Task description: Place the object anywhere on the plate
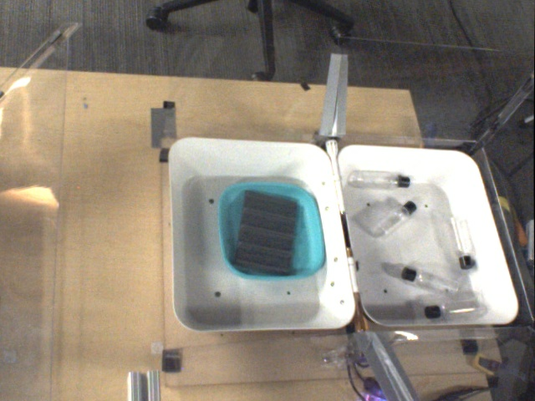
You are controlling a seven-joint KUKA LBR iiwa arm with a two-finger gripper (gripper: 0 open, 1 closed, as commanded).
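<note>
Nearest, at 6 o'clock in the right bin (493, 224), a clear black-capped vial (451, 310) lies by the front wall, with four more vials scattered behind it toward 12 o'clock. In the left bin (188, 224), a teal plate (313, 241) sits about centre, and a dark grey ridged block (266, 234) lies flat on it. Farthest, at 12 o'clock, stands a chair base (266, 15). The claw's opening cannot be told.
</note>
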